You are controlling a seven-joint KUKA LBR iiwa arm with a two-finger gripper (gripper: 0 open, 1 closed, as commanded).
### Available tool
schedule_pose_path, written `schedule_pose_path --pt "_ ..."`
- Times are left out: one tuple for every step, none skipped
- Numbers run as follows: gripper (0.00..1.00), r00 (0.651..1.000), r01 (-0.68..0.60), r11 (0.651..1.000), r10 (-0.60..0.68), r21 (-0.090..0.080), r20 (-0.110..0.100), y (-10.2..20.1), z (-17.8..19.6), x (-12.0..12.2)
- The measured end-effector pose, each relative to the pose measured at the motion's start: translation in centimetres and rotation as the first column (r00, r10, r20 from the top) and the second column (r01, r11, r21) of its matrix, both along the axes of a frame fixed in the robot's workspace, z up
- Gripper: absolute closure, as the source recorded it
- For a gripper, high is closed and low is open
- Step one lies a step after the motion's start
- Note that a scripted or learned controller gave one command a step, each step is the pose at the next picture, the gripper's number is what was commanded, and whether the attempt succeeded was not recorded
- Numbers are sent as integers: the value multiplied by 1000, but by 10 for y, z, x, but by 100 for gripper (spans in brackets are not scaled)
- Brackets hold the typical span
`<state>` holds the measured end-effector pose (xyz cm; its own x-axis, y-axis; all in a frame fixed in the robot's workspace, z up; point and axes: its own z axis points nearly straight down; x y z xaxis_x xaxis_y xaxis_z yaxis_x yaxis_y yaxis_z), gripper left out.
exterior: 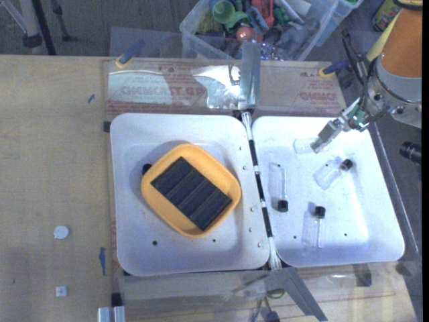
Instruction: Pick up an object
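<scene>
Plywood bench [47, 146] spreads pale and matte at the far left, with a small white disc [61, 232] lying on it well apart from the bins. Next comes the left bin [127, 247], a shallow white tray with rounded corners, and in it a yellow rounded-square object [167, 210] bearing a dark ribbed panel on top, turned at a slant. Behind both bins lies a brown cardboard sheet [288, 92] under glossy film; its red lettering is washed out by glare and cannot be read with confidence. A clear plastic tub [268, 12] of bright mixed toys sits beyond it. In the right bin [382, 247] lie three clear vials with black caps: one vial [277, 183] just beside the divider, cap toward the camera; a second vial [312, 227] near the front, cap pointing away; a third vial [328, 174] further back, lying tilted. A fourth small clear piece [303, 145] rests near the rear of this bin, right at the tip of the gripper [328, 134]. The gripper slants down from the right; whether it is open or closed, and whether it grips or merely touches that clear piece, cannot be told. Above it rises the grey arm with its orange band [409, 32].
</scene>
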<state>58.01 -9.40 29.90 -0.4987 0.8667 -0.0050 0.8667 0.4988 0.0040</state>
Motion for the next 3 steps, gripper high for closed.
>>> schedule_pose_path --pt "0 997 -78 997 78 2 -4 -16 -142 -15" --pt "0 989 -149 989 149 3 -6 5 -114 -88" --pt "0 928 -373 928 373 -1 0 28 -28 -99"
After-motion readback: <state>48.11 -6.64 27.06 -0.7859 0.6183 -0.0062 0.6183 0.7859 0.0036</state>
